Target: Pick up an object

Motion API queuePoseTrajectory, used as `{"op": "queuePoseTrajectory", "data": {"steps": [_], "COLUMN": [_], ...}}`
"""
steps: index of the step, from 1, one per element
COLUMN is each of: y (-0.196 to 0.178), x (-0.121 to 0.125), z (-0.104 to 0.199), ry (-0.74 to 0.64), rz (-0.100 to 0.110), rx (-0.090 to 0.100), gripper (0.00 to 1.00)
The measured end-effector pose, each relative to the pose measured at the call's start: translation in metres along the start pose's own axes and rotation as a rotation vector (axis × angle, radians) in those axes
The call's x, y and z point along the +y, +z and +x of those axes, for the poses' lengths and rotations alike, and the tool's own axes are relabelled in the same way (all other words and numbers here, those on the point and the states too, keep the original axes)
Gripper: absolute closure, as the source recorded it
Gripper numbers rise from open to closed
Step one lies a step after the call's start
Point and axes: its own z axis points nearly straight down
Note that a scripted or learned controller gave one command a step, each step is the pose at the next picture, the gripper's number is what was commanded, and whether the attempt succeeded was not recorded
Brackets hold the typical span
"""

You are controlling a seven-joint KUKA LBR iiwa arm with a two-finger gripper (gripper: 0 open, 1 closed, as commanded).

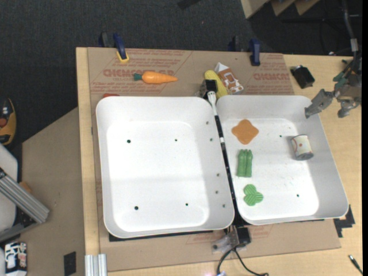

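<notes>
Right bin (322, 209): orange piece (245, 131), green bundle (245, 163), green lump (252, 195), small can (301, 146); gripper (332, 104) at far-right corner, fingers spread, pinching nothing.

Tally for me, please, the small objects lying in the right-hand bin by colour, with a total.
Green: 2, a ridged green block and a leafy green piece
Orange: 1, a flat orange piece
White: 1, a small white cylinder
Total: 4
</notes>
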Motion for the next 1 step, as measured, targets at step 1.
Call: {"op": "queuePoseTrajectory", "data": {"steps": [1], "y": [0.1717], "x": [-0.0054], "z": [-0.0006], "ry": [0.0], "rz": [-0.002], "rx": [-0.001], "gripper": [0.0]}}
